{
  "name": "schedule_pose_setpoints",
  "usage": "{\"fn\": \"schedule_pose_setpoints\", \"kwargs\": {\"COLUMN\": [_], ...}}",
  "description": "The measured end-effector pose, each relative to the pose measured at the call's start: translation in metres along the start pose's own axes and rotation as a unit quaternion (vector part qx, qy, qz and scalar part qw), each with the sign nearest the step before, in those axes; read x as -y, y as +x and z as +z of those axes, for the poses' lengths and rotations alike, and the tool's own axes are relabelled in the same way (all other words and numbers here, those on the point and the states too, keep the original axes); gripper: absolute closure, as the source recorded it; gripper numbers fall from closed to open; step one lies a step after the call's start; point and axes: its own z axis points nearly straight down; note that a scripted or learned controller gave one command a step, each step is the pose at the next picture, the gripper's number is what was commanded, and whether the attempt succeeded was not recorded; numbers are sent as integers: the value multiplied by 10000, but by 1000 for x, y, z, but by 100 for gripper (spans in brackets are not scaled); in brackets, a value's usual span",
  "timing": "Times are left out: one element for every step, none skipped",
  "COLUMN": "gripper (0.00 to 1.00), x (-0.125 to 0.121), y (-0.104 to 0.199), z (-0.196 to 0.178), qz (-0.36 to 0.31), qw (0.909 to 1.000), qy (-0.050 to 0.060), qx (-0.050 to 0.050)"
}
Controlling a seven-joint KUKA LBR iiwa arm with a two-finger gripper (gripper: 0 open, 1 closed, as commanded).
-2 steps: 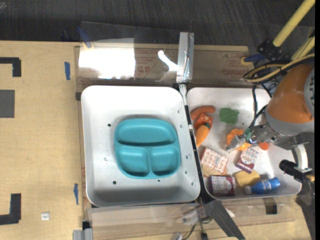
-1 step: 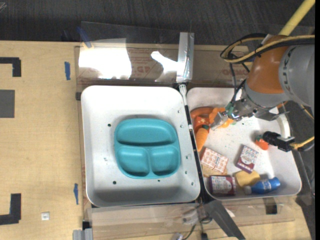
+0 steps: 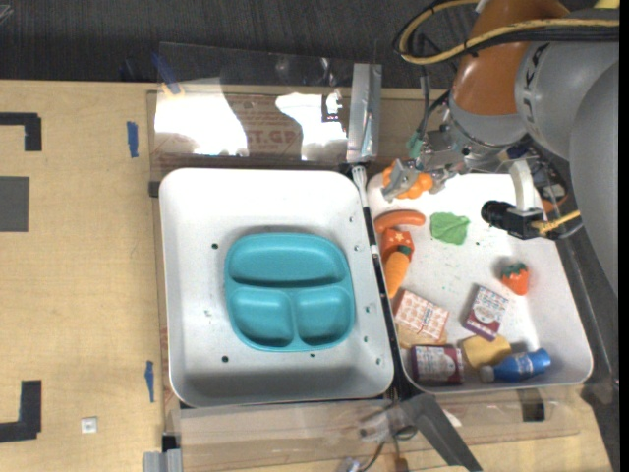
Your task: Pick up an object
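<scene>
Camera view: gripper is low over the far-left corner of the right bin, with the arm coming in from the right. Grip state: cannot tell, since the wrist hardware hides the tip.

Small orange object sits right at the gripper tip, on its left side, against the bin's far wall. Cannot tell whether it is clamped or merely touched.

Working outward in the same bin:
- red-orange sausage-shaped piece, just below the gripper, by the left wall
- green leaf, beside it to the right
- carrot, lying along the left wall
- red strawberry-like toy, well to the right, alone
- pink-and-white packet and purple-and-white box, mid-bin
- near edge: dark can, yellow block and blue bottle, packed close together

Left bin holds a teal divided plate, sitting flat near its centre, well apart from the gripper.
</scene>
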Motion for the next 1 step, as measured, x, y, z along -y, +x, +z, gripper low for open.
{"fn": "schedule_pose_setpoints", "kwargs": {"gripper": [100], "x": [14], "y": [-38], "z": [4], "qz": [191], "qw": [9998], "qy": [44], "qx": [3]}}
